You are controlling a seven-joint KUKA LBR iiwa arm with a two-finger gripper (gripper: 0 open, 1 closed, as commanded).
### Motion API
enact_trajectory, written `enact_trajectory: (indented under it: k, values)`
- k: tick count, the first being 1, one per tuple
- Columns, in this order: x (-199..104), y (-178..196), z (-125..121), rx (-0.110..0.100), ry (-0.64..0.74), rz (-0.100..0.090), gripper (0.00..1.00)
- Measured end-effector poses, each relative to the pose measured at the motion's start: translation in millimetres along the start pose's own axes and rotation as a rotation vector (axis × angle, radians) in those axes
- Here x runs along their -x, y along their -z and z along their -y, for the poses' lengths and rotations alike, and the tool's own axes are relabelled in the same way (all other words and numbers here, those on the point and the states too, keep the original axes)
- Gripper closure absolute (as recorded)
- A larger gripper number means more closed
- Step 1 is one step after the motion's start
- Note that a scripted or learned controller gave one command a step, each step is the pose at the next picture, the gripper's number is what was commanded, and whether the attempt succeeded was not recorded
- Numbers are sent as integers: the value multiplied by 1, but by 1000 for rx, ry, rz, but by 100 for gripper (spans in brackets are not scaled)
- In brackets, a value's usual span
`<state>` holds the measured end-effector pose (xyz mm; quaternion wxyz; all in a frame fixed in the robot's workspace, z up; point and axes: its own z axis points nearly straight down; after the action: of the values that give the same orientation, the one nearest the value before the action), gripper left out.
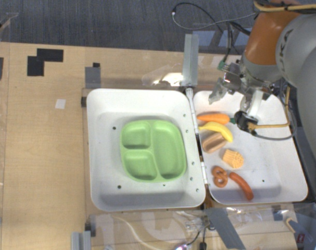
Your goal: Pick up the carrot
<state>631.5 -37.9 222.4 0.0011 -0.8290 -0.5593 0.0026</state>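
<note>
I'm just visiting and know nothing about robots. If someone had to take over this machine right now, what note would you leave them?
Pincer: open, holding nothing, hovering over the back of the right bin.
Carrot: lying in the right bin near its left wall, just behind the banana, a little to the left of the pincer.
Also in that bin: a bread roll, a cracker, a pretzel and a sausage. The left bin holds a green divided plate.
Done: nothing yet; the carrot is not grasped.
Left: move over the carrot, descend, close on it, lift.
</note>
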Motion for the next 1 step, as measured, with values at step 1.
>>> enact_trajectory:
  k: [1]
  values:
    - [61,-64,-26,1,254,-2,0]
